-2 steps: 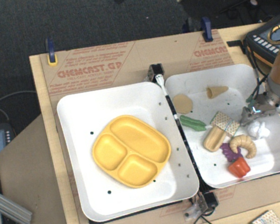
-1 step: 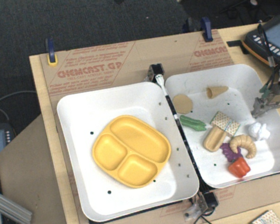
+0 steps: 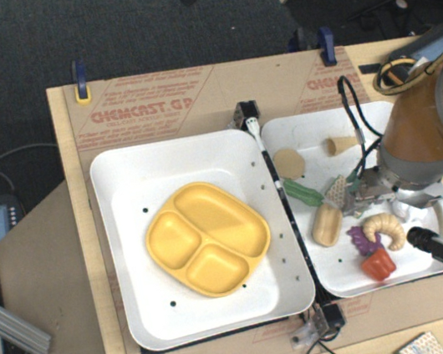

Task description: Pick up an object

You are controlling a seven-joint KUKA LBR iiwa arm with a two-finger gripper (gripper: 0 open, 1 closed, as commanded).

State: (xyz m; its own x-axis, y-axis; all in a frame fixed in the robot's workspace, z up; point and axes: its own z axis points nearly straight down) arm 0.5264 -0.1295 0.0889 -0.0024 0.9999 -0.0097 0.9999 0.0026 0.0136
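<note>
Dark carpet surrounds the tabletop (image 3: 190, 93), a brown protective sheet with two white bins on it. Low inside the right bin (image 3: 342, 282), near its middle, the claw (image 3: 359, 194) hangs among a cluster of toy food; whether it is released or clenched I cannot tell, since the wrist and cables crowd it and nothing can be seen between its tips. Just left of it lie a tan bread-like piece (image 3: 326, 225) and a green pod (image 3: 302, 192); just below it sit a croissant (image 3: 384, 227), a purple piece (image 3: 362, 239) and a red piece (image 3: 378, 265), all touching or nearly so. Toward the bin's far edge rest a round tan disc (image 3: 289, 162) and a small cork-like cylinder (image 3: 339, 143). Farther out, the left bin (image 3: 121, 232) carries a yellow divided plate (image 3: 207, 238) at its centre. By my reading the pick is not yet done: every item lies on the bin floor, so closing on one and lifting remain.
</note>
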